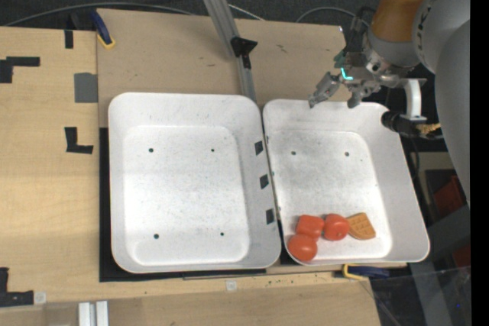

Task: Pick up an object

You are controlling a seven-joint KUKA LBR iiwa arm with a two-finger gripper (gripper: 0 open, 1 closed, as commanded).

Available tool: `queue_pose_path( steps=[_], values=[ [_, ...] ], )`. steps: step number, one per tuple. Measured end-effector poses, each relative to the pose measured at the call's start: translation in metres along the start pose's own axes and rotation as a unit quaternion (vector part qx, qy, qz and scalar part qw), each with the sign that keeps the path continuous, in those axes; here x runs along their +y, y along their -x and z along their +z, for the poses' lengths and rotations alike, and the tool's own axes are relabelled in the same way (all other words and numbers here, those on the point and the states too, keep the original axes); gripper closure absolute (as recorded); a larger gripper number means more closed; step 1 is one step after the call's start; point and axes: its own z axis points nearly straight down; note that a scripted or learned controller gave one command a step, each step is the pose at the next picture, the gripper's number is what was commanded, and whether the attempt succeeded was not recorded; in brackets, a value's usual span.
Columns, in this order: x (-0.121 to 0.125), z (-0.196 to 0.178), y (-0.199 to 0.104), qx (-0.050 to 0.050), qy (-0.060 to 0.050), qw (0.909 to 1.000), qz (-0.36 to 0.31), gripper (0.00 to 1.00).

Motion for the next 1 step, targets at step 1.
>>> queue_pose_path(
  steps=[1],
  values=[
    [0.0011, -0.0031, 0.0001, -0.001, 0.002, 1.0, -0.001, 0.0]
  ],
)
